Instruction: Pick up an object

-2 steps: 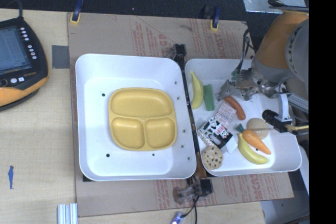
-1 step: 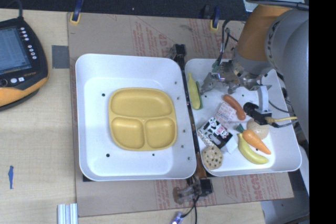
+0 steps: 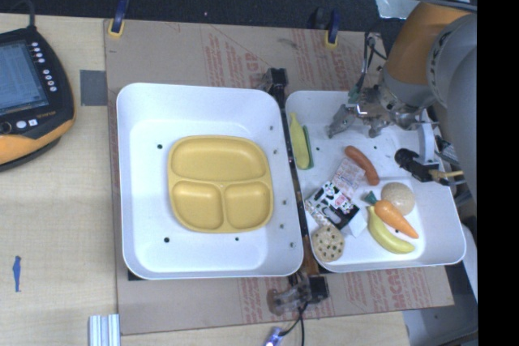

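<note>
Gripper over right bin — fingers unclear, arm cut off

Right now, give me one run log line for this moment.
gripper: over right bin, far end | holding: nothing seen | nearest: sausage | left bin: yellow tray

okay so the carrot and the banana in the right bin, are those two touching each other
Touching. In the camera view the carrot lies across the banana near the right bin's front corner, its orange body overlapping the yellow peel with no white floor showing between them.
</note>
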`<control>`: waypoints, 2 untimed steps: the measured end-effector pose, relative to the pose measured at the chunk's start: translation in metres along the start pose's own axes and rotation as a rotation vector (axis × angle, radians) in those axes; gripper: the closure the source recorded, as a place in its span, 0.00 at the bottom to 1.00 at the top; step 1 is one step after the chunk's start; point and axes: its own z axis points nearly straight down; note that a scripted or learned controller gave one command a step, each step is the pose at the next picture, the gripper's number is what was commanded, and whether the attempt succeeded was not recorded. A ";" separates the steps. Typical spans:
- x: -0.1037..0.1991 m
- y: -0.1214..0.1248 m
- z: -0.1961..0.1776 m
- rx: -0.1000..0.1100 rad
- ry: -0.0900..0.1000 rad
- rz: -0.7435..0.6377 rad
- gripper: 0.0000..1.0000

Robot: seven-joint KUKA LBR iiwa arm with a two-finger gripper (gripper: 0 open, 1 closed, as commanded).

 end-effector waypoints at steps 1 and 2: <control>-0.021 -0.041 0.000 0.002 0.000 -0.002 0.00; -0.022 -0.041 -0.010 0.004 0.000 -0.003 1.00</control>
